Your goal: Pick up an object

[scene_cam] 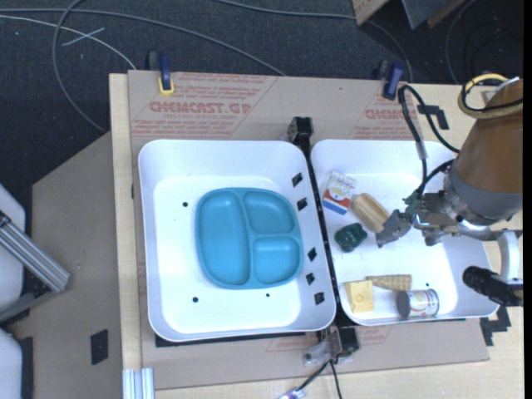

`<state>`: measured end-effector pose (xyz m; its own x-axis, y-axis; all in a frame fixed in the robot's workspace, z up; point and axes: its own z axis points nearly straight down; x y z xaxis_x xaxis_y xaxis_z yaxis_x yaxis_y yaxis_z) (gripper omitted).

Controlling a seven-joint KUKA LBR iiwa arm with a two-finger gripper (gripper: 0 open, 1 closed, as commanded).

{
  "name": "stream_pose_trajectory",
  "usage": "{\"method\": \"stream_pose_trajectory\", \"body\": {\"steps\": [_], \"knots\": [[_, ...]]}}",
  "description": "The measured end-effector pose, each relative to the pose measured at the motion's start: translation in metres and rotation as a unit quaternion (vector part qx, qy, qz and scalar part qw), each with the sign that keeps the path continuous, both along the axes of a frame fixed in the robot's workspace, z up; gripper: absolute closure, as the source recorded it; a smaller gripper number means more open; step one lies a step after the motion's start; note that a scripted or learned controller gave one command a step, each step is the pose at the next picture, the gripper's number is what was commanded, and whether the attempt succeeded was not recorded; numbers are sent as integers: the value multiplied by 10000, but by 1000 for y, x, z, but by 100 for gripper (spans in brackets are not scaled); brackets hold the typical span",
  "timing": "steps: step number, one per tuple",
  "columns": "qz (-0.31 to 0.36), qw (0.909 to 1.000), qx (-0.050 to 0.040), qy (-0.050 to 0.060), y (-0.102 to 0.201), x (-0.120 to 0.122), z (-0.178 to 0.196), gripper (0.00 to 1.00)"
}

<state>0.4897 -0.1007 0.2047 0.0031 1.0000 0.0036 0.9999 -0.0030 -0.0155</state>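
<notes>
The jaws hang low over the middle of the right bin, reached in from the right; whether they stand apart or together I cannot tell, and nothing shows between them. They sit just right of a dark green object, probably the nearest candidate for the pick, with a tan cylinder close above it and a small red, white and blue carton beyond that, toward the divider. These three crowd each other, so a descent on one risks nudging its neighbours. Along the bin's near edge lie a yellow block, a waffle cone and a small can, well clear of the jaws. The left bin holds a blue divided plate. Both bins rest on the counter.
</notes>
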Motion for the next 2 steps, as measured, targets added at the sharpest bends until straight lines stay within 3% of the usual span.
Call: {"method": "stream_pose_trajectory", "body": {"steps": [1,2], "knots": [[17,10000,-10,-67,0,3,6,0],[9,10000,-3,-34,-4,-7,-48,0]]}}
